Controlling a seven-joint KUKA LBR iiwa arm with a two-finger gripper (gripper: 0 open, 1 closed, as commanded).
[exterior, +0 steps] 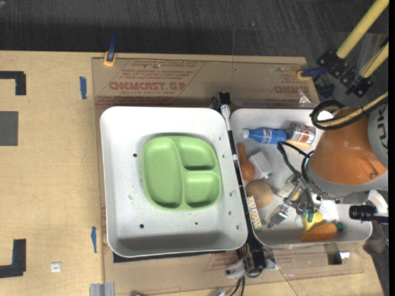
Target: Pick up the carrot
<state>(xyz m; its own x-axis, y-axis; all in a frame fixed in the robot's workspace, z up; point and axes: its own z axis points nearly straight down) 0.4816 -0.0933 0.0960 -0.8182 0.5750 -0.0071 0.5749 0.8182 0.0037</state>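
A tan cardboard-covered bench [49, 184] is lying under a dark floor at the far edge, with strips of blue tape on it; two shallow white bins are sitting side by side on it. The left bin [123, 227] is holding a green divided plate [181, 171] at its middle; the right bin [358, 232] is holding a jumble of small things. The grey arm with its orange band [342, 153] is reaching in from the right and hanging over the right bin's right half; the gripper [295, 203] is pointing down into the clutter near the bin's middle, and whether it is open or shut I cannot tell. A blue and white bottle [266, 135] is lying along the bin's far side; a brownish round thing [260, 193] is resting toward the bin's left side. The carrot [321, 230] is lying near the bin's near right corner, just right of the gripper, not between its tips, with a small yellow item [315, 217] touching its far side.
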